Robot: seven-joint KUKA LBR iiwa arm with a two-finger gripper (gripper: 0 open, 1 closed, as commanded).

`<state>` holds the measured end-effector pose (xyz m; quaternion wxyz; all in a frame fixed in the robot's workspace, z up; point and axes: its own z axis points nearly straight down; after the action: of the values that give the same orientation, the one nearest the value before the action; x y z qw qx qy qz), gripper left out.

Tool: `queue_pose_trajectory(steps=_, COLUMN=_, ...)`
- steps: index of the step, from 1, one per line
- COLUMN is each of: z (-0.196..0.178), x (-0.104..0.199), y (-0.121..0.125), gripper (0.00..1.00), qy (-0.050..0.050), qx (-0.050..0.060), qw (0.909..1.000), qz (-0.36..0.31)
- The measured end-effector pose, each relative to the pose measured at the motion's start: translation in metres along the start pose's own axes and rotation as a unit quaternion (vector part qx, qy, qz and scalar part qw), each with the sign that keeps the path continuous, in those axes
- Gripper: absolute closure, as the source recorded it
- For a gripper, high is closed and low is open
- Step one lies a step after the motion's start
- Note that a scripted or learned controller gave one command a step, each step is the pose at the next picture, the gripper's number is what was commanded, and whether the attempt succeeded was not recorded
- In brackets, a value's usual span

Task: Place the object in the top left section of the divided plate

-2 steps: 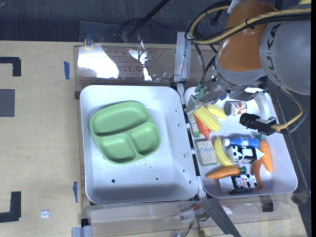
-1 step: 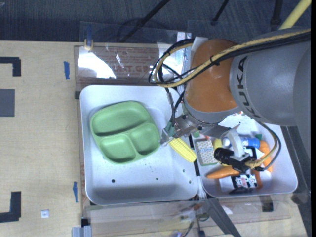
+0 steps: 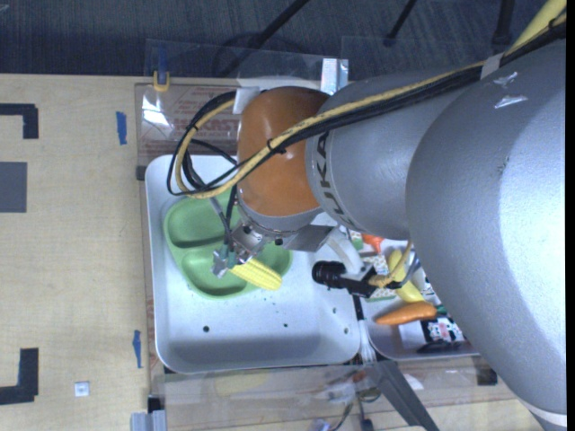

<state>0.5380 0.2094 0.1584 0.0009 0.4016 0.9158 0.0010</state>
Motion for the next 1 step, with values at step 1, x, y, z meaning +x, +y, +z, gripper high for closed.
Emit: queue_pose_trajectory(steps=1, z=0.036, x=-0.0282, y=0.0178, gripper=1.0, qy=-0.001, qx=-0.001, qw=0.9891, qz=0.147)
